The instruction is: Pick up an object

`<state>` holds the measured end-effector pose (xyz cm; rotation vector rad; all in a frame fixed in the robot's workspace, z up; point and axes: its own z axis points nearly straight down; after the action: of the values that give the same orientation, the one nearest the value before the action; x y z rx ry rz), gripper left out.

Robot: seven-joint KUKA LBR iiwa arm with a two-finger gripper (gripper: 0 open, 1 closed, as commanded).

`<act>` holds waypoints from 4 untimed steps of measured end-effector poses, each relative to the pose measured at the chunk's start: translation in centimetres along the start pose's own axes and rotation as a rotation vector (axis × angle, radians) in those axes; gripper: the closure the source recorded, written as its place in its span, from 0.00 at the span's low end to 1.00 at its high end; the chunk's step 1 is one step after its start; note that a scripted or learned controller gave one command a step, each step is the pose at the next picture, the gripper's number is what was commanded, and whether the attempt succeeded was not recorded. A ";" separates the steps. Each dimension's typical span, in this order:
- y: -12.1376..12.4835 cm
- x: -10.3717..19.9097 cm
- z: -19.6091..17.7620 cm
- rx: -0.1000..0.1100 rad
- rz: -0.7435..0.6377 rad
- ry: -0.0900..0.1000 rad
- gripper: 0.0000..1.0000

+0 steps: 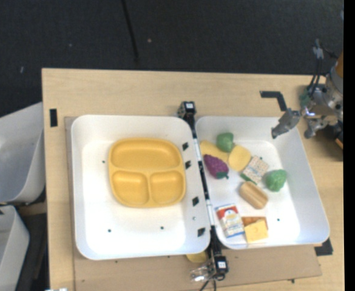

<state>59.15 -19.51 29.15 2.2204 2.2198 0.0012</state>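
Overhead, the gripper hung open and wide above the right bin's far right corner, nothing between its fingers. Below it lay two green pieces, a purple piece, a yellow one, a tan roll and a small carton. A yellow tray sat in the left bin.

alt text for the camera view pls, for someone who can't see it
Two shallow white bins sit side by side on a wooden bench: the left bin holds a yellow divided tray, the right bin a scatter of small toy foods, including a purple bunch of grapes. The arm's gripper is over the right bin's far right corner.
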 end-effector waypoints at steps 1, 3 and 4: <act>-7.2 0.4 12.9 0.011 0.002 0.004 0.00; -8.8 8.3 5.0 -0.002 0.000 0.000 1.00; -10.5 9.5 16.6 0.011 0.000 0.003 1.00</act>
<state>48.73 -9.98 12.54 2.2271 2.2264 -0.0078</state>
